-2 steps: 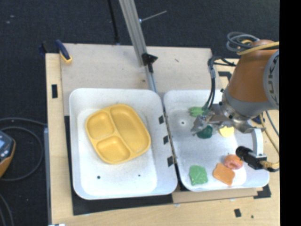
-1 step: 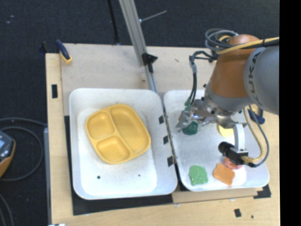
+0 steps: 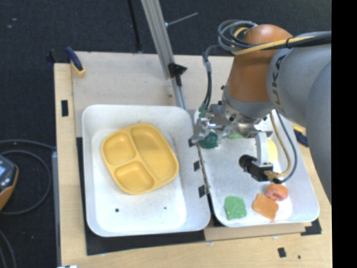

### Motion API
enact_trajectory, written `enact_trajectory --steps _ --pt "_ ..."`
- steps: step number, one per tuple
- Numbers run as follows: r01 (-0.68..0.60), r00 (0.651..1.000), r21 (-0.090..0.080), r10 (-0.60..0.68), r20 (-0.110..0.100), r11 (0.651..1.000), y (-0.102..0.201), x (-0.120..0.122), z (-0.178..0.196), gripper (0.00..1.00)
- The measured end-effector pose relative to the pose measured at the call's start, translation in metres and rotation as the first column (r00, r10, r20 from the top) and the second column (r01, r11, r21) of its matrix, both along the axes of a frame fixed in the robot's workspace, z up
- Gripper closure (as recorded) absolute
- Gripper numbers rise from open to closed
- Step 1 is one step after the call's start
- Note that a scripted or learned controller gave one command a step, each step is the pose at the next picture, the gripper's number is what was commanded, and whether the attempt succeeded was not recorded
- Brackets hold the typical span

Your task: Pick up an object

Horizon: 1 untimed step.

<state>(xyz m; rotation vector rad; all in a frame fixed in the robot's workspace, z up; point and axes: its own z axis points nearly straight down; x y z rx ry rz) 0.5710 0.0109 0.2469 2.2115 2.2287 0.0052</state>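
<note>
The gripper [image 3: 207, 132], mid-frame, is clenched on a dark green object [image 3: 209, 142], half hidden by the fingers.

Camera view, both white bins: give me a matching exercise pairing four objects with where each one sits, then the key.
Things:
1. yellow three-compartment plastic tray
2. light green soft block
3. orange block
4. dark green object

Places:
A. right bin, near front edge, beside the orange block
B. left bin
C. by the gripper, at the right bin's left wall
D. right bin, front right, under a pinkish round piece

Pairs: 1-B, 2-A, 3-D, 4-C
</note>
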Motion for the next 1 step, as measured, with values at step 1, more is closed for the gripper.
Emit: enact_trajectory --steps 1 --pt "0.000 1.000 0.000 0.000 0.000 1.000 0.0514 0.0254 0.0073 1.00"
